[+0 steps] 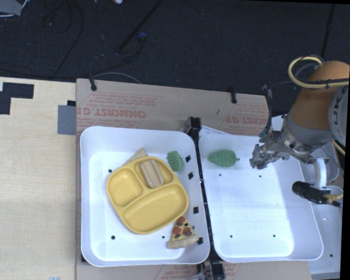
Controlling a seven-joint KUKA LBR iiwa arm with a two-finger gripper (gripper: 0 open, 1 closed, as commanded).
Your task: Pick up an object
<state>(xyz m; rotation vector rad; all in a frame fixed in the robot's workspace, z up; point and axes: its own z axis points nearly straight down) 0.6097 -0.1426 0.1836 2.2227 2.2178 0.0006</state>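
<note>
The green leafy toy [223, 158] lay in the right bin [264, 229], near its rim at 12 o'clock, with its long axis going from 9 to 3 o'clock. From the gripper [259, 160] it was at 9 o'clock, near but apart, with bare white floor between them. The gripper hung over the same bin; it seemed low, though the height is hard to judge. Whether the claw was wide or narrow, I cannot tell.

Grey arm [307, 134], orange band above wrist, yellow cable loop, dark metal fingers [257, 161].
</note>
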